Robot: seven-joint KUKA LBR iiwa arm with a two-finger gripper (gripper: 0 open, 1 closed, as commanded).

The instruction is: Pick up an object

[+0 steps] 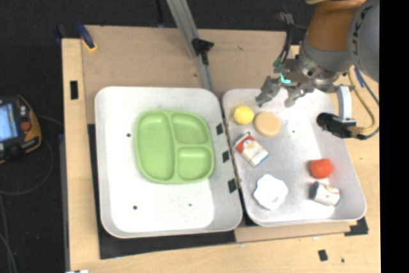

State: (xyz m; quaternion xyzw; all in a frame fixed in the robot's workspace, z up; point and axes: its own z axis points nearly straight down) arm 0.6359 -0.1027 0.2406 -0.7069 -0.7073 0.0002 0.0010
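My jaws [282, 94] hang spread apart, nothing between the two dark fingers, over the twelve o'clock rim of the right-hand shallow white bin [358, 198]. The grey arm with its orange band [337, 6] comes in from two o'clock.

Just at six o'clock of the jaws lies the flat round tan disc [268, 124], with no long axis to speak of, and touching or nearly touching it at nine o'clock, the small yellow ball [243, 115]. Both sit close to the bin's top-left corner, so I have little room there toward the rim.

Further out, a red-and-white small carton [252, 149] lies with its long axis running from ten to four o'clock, near the left wall. A white crumpled lump [270, 192] sits at six o'clock, well apart. A red-orange rounded object [321, 167] and a white cup-like piece [324, 194] below it keep to the right; open floor lies in the bin's middle.

The left-hand white bin [115, 201] holds a light green divided tray [174, 146]. Tan bench [134, 54] surrounds both.
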